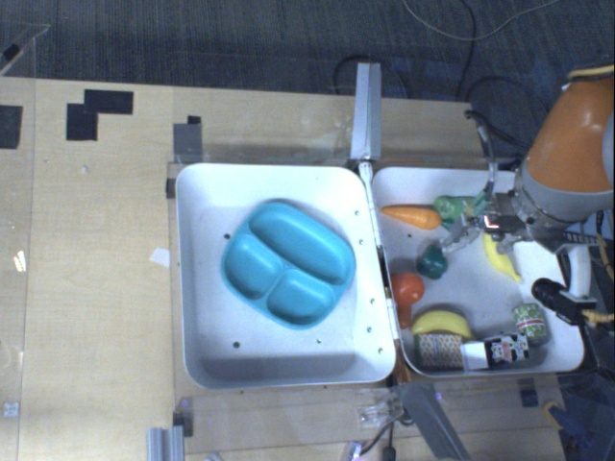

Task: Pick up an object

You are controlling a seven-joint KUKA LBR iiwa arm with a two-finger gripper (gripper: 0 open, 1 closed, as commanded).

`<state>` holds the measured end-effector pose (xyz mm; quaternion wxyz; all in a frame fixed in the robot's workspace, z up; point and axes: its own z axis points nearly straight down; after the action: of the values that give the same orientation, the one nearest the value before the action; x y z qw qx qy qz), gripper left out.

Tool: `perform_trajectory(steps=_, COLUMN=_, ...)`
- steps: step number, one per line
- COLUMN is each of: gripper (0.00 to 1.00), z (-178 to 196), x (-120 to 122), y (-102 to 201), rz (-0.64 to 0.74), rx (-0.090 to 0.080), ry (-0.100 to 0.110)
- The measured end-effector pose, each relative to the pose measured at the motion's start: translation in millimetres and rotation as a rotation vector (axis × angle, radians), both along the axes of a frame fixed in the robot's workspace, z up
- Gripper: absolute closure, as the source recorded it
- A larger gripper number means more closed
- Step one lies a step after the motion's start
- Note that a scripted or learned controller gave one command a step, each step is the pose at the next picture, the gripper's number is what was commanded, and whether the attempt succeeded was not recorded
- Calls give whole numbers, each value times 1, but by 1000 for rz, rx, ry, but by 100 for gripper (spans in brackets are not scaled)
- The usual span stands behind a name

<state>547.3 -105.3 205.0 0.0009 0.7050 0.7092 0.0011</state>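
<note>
Nothing is seen lifted yet; the gripper [468, 227] is poised low in the right bin [567, 358] beside the carrot [411, 216], its grip state cannot be told, so the pick remains undone

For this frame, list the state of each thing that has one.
Blue three-compartment plastic plate: lying tilted in the left white bin.
Orange toy carrot: lying flat.
Black-labelled white bottle: on its side.
End effector: low in the right white bin, above a small teal object.
</note>
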Motion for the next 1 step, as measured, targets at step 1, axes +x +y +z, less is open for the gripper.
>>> perform_trajectory(steps=1, gripper=0, z=0, x=0, y=0, rz=0, rx=0, ry=0)
